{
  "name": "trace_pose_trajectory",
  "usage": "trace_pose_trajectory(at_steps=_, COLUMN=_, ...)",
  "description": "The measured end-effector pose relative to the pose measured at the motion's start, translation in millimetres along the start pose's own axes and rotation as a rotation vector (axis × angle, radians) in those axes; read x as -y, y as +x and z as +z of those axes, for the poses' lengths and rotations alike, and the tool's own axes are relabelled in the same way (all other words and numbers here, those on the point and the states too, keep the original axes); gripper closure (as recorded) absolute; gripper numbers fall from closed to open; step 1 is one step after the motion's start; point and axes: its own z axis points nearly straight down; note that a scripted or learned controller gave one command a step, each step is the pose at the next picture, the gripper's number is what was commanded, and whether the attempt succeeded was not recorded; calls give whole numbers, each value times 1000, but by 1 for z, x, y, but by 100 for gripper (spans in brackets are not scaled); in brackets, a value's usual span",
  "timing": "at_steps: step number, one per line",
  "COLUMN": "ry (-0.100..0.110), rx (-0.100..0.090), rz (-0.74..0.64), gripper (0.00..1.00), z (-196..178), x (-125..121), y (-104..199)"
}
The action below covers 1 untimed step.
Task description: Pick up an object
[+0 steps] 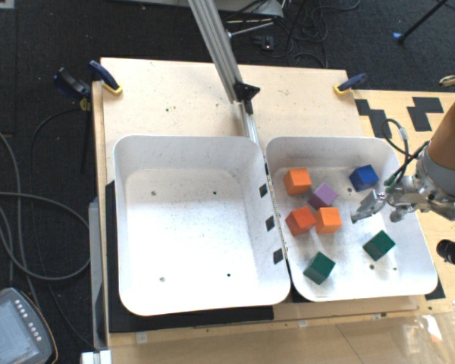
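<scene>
Camera view: gripper [373, 205] hangs over the right bin [421, 283], jaws apparently open with nothing between them. Seven blocks lie there; the nearest are the blue block [363, 177] and orange block [329, 219]. Approach step, judged. Next: choose a block, align, descend.

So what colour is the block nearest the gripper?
Dark green, just below the gripper in the right bin; camera view shows it.

Left bin [136, 226] floor open; right bin [417, 279] crowded by blocks, open strip along near wall.
</scene>
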Motion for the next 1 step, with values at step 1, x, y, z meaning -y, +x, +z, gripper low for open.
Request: trace_pose_trajectory(at_steps=1, ry=-3, rx=1, rz=0, gripper=0, z=56, x=7, y=-7)
